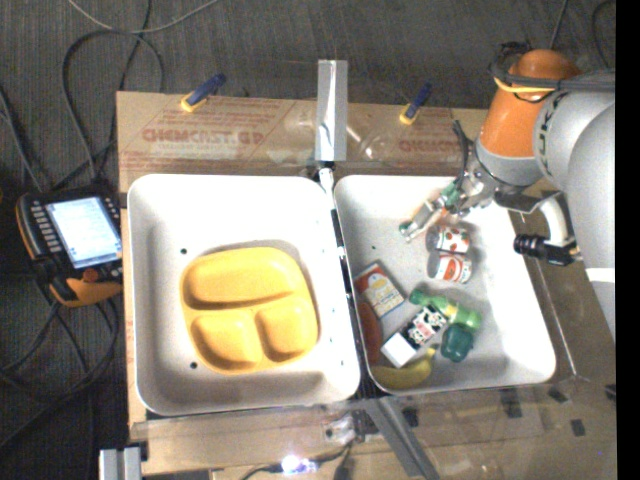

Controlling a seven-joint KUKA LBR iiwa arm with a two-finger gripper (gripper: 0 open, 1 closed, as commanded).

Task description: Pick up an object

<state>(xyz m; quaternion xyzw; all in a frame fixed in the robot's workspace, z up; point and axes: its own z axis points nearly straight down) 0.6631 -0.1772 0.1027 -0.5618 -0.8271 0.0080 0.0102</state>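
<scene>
Gripper (425,218) over right bin (530,338); finger spread unreadable. Red-white can (453,254) just below it; green bottle (452,313), ketchup packet (380,290), banana (405,373) further below.

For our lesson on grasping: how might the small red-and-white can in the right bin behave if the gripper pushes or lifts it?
The red-and-white can looks rounded, so a push would probably roll it. Its smooth, shiny surface may slip between fingers. It seems small, so likely light.

High slanted view over both bins (140,268)
</scene>
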